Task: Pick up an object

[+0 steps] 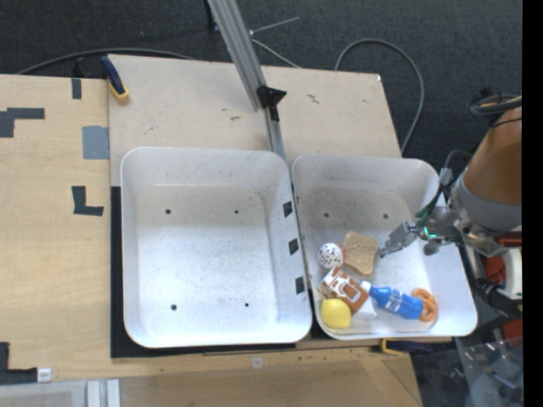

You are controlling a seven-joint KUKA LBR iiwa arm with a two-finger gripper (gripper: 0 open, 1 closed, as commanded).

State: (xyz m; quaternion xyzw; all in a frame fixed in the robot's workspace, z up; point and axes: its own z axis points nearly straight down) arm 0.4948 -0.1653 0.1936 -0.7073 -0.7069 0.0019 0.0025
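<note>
A: What sits on the counter (212, 117)?

B: Two white bins side by side. The left bin (208, 244) is at nine o'clock from the right bin (382, 244), their rims touching down the middle.

A: And the arm?

B: The grey arm with its orange band (501, 172) comes in at three o'clock. Its jaws (399, 238) hang over the right bin; I cannot tell how wide they stand, and nothing shows between them.

A: The things to pick?

B: All clustered toward six o'clock in the right bin. A blue bottle-like toy (397, 301) lies flat, an orange ring-shaped piece (427, 304) touching its three o'clock end. A red and white packet (345, 288) lies at its nine o'clock. A tan slice of toast (361, 253) lies just at eight o'clock from the jaws. A yellow lemon (336, 314) sits by the near rim, and a small white ball (330, 254) lies beside the toast.
</note>
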